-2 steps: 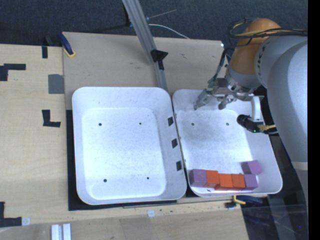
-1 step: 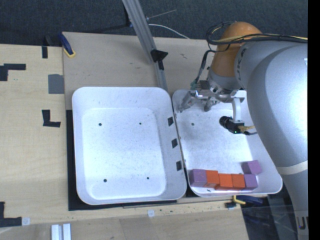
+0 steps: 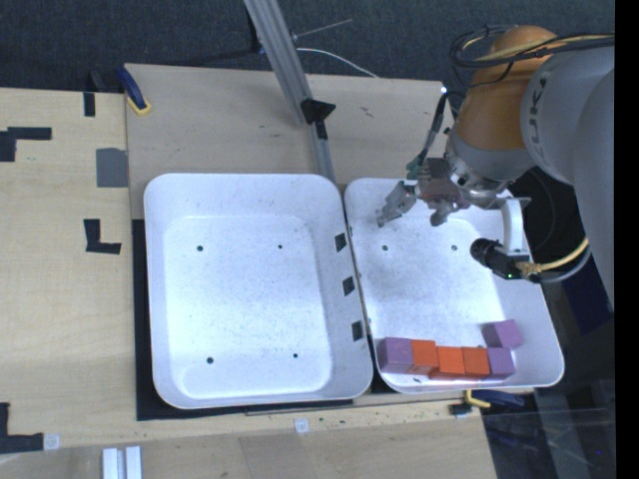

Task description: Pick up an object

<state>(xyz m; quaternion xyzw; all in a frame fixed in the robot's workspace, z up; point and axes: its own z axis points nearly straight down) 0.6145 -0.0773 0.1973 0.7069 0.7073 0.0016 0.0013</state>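
Arm over the right bin, blocks along its near edge

The gripper (image 3: 411,205) hangs with fingers spread above the far end of the right bin (image 3: 439,287), holding nothing. Purple blocks (image 3: 397,352) and orange blocks (image 3: 449,359) lie touching in a row against that bin's near wall. The left bin (image 3: 245,287) sits beside it on the bench (image 3: 220,118).

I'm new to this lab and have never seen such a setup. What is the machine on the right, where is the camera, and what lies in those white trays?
One camera looks down at a slant on a wooden bench bearing two shallow white bins. The grey and orange machine is a robot arm reaching in from the right. Its gripper, fingers spread, hangs over the far end of the right bin with nothing between its fingers. Purple and orange blocks lie along that bin's near edge. The left bin sits beside it.
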